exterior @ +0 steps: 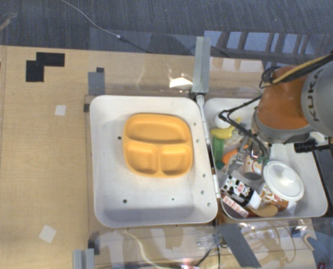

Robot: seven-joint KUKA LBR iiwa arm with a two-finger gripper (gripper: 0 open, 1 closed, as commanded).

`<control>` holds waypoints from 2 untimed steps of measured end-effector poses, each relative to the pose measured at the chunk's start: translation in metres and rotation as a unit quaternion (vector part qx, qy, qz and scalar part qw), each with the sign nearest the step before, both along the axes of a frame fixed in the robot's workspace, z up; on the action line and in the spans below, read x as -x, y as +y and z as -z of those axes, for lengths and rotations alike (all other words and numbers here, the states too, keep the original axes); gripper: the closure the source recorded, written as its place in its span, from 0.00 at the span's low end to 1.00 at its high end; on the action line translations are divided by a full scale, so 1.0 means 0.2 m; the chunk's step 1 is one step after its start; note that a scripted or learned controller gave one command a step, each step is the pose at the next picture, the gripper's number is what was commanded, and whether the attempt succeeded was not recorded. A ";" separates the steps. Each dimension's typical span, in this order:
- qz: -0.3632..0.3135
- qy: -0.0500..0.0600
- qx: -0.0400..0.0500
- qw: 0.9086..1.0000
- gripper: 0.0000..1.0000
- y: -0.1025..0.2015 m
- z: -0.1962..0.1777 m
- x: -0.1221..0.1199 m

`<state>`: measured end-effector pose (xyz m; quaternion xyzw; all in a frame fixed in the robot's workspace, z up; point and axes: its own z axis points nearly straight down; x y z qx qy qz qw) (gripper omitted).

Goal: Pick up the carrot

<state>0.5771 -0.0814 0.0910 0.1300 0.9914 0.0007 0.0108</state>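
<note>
- Carrot (226, 157): a small orange piece in the right bin (320, 206), near that bin's left wall, partly hidden by the clutter and by the gripper's parts; it lies among the other items, not lifted
- Gripper (245, 160) hangs low over the right bin's middle, just beside the carrot; whether the fingers are wide or narrow I cannot tell, since cables and the wrist cover them; nothing is visibly held between them
- Arm (289, 108), grey with an orange band, reaches in from the right edge, black cables looping around the wrist
- Around the carrot: a yellow item (223, 133) and a green item (217, 148) toward the bin's upper left; a white round lidded cup (284, 181) to the right; a black-and-white patterned box (237, 192) at the lower left; a brown item (267, 210) near the front wall
- Left bin (107, 206) holds a yellow divided plate (156, 144) with three compartments, lying flat near its middle
- Both bins sit side by side on the tan surface (37, 167)
</note>
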 end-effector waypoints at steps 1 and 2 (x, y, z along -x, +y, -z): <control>0.042 0.003 -0.001 0.999 0.00 -0.03 0.01 -0.22; 0.039 -0.007 0.000 0.999 1.00 -0.02 -0.07 -0.25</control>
